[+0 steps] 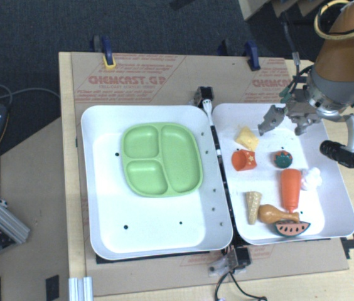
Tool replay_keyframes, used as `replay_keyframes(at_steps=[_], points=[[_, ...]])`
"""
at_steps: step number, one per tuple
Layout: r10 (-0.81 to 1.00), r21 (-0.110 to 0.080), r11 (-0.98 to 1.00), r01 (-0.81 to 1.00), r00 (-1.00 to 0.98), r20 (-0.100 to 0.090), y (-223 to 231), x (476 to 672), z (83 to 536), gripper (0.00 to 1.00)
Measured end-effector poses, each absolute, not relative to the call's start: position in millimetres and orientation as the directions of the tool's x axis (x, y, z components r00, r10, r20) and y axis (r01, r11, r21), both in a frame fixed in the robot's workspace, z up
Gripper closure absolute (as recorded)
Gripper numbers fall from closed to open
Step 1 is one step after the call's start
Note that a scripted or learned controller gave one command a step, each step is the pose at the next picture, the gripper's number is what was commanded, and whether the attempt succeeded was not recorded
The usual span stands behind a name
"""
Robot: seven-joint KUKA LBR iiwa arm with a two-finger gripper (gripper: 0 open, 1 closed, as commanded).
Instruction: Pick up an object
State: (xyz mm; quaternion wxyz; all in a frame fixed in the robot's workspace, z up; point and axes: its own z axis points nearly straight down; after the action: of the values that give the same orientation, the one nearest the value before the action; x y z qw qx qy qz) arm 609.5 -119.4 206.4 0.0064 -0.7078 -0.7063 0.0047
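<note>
- Gripper [287, 123] hangs over the right bin [343, 200], fingers spread apart, holding nothing.
- Nearest candidate, a yellow wedge [247, 138], lies just below-left, close to a red cup [244, 160]; a descent could nudge both.
- Green ball [282, 159] may roll away.

A dark grey carpet [101, 11] surrounds the brown board [164, 74] clamped by blue clamps [107, 47].
</note>
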Motion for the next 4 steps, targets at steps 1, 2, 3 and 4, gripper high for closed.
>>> replay_keyframes(at_steps=[1,2,3,4], points=[[1.0,-0.001,0.0,1.0,0.0,0.001,-119.3,612.3,215.3,0.0],[1.0,-0.005,0.001,1.0,-0.001,0.001,-113.7,613.3,171.4,0.0],[1.0,-0.004,0.0,1.0,0.0,0.001,-119.7,620.9,119.2,0.0],[1.0,0.003,0.0,1.0,0.0,-0.001,-119.4,622.7,85.8,0.0]])
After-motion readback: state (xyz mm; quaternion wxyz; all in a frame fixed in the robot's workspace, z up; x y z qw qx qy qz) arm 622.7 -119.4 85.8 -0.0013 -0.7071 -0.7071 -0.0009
